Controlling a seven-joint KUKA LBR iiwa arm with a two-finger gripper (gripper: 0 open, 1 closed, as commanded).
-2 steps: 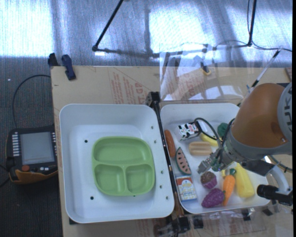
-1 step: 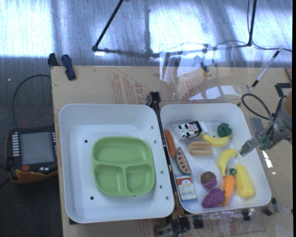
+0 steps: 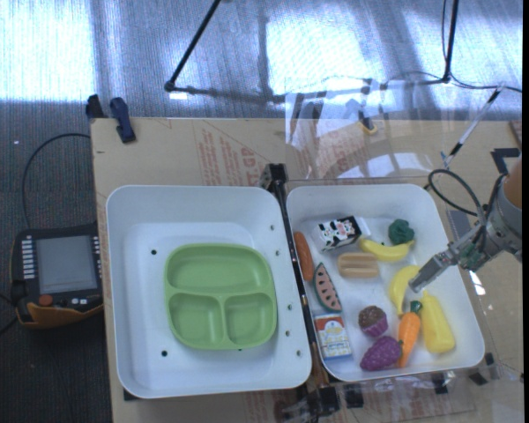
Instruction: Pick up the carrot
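Just below the gripper [image 3: 420, 280] lies the carrot [image 3: 408, 335].

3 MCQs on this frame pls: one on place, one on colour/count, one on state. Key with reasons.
1. Where does the carrot lie?
A. On the green tray
B. In the right bin, near its front right corner
C. On the bench outside the bins

2. What colour is the divided tray in the left bin?
A. Green
B. Red
C. Blue

3. Where is the gripper relative to the carrot?
A. Lifting it above the left bin
B. Over the right bin, above the carrot, apart from it
C. Pressing it onto the tray

Key: 1 B, the carrot lies between the purple grapes and a yellow item in the right bin. 2 A, the tray is light green. 3 B, the carrot lies in the bin, away from the gripper tip.
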